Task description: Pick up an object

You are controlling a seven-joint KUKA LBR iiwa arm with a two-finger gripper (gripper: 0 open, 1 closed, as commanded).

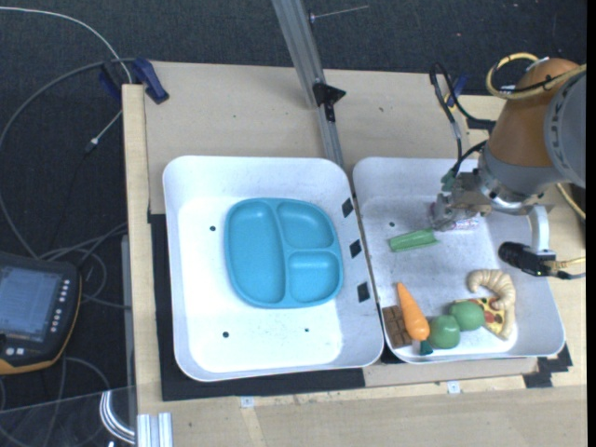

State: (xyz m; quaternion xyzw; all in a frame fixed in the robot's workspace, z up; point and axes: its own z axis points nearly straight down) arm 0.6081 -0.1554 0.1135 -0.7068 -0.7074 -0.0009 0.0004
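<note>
The green bean pod (pixel 413 240) lies flat on the floor of the right bin (pixel 372 194), near its left wall and well apart from the toy food heaped in the near corner. It looks light, stiff, smooth plastic, so a pinch across its narrow middle should suit. The tool (pixel 453 214) hovers just beside its right end; I cannot tell its state.

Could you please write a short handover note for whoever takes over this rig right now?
Gripper: low over the upper part of the right bin; nothing visibly held.
Things: green stick just left of the gripper; carrot, brown block, green toy, pizza slice and beige curved piece along the near edge. Blue divided plate in the left bin.
Done: no pick yet.
Left: grasp and lift one object.
</note>
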